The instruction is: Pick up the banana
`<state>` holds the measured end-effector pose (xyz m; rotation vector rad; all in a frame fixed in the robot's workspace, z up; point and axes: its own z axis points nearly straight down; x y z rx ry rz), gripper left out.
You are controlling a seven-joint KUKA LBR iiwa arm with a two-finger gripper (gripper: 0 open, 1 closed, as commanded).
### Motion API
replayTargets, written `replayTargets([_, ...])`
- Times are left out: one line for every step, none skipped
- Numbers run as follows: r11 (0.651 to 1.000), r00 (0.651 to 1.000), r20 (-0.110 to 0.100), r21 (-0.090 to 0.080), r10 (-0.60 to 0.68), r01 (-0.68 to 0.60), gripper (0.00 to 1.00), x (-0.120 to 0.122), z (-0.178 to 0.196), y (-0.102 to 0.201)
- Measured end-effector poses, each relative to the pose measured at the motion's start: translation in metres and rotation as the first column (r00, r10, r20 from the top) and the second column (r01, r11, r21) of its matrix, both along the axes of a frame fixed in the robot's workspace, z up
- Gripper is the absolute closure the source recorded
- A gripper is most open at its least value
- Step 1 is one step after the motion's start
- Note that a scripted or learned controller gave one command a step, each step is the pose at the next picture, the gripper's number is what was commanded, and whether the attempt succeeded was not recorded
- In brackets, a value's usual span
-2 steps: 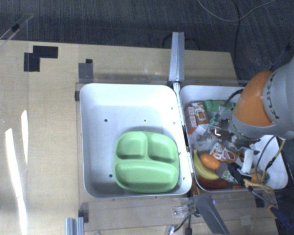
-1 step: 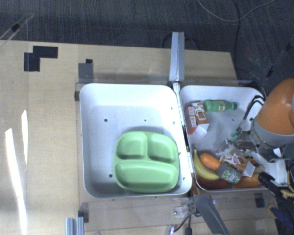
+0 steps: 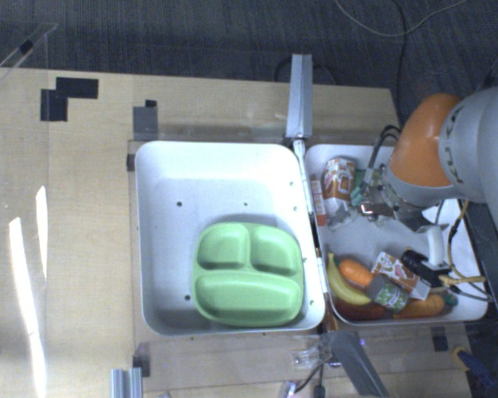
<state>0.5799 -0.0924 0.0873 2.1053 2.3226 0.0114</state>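
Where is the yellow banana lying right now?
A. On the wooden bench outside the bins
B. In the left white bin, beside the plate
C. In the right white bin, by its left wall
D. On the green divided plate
C: the yellow banana lies in the right white bin, along its left wall, beside other toy foods.

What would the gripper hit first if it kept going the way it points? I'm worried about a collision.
Probably the crumpled packet in the right bin, just ahead of the gripper; depth is unclear. The banana lies off that line.

A robotics lab: wooden bench [image 3: 83,222] with two white bins [image 3: 158,247], loose cable [image 3: 398,23], carpeted floor [image 3: 191,15].
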Motion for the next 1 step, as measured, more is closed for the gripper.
replayTargets([0.988,0.988,0.002,-0.005,0.156,-0.156,0.0,-0.0643,0.0007,-0.054])
